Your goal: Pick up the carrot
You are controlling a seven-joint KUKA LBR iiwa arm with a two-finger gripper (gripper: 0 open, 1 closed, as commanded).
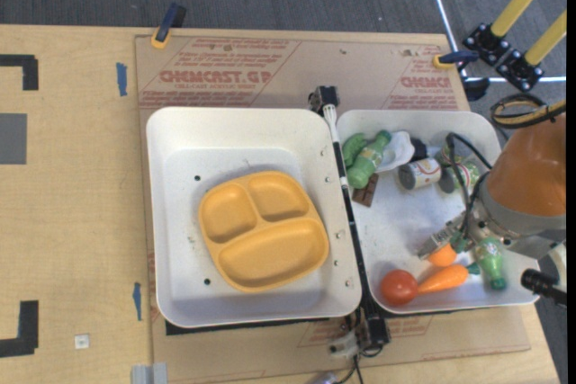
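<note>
The carrot (443, 278) lies on its side near the front wall of the right bin (392, 220), its thin end pointing left toward a red tomato (398, 286). A small orange piece (443, 254) sits just above it. My gripper (453, 238) hangs low over the right bin, directly above and behind that orange piece and the carrot, close to them. The grey wrist and orange band (535, 175) cover the bin's right side. Nothing shows as lifted off the bin floor.
A green bottle-like item (491, 266) lies right of the carrot. Green toy vegetables (364, 159), a white crumpled item (396, 148) and a small can (419, 176) crowd the right bin's back. The left bin (171, 193) holds a yellow divided plate (263, 229).
</note>
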